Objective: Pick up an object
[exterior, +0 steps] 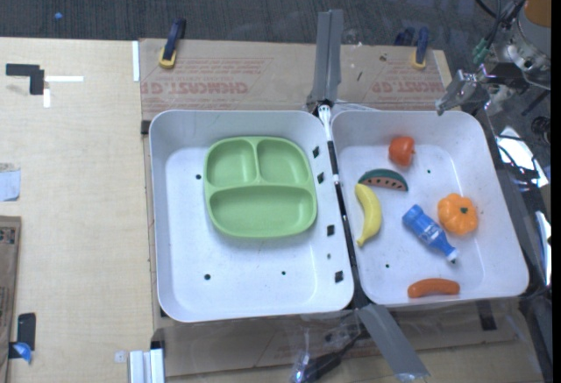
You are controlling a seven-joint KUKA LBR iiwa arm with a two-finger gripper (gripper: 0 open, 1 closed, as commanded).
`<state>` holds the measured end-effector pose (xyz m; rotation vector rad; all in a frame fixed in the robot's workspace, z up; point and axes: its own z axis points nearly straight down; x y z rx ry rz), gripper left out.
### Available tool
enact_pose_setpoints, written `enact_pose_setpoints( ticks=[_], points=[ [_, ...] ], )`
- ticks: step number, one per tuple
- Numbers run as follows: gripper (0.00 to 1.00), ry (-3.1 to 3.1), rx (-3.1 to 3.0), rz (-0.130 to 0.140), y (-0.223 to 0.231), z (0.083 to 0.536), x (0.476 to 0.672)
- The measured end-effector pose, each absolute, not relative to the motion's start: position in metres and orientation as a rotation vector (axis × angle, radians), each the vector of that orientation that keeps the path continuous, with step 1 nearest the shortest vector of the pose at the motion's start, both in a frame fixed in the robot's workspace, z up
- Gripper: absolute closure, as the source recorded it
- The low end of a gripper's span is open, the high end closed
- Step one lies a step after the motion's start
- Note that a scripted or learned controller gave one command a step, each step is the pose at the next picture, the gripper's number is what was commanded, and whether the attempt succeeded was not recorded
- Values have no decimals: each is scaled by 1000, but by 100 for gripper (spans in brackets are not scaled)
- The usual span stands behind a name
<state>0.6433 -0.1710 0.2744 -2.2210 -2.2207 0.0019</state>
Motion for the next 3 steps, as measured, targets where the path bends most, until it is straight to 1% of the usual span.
enact_pose_setpoints(
  ticks=[1,2,3],
  points=[
    [0,-2278,-2161,3,-163,164,599],
    [0,-2331,-2104,2,-168,91,550],
    [100,-2328,-2108,2,-169,100,550]
  ],
)
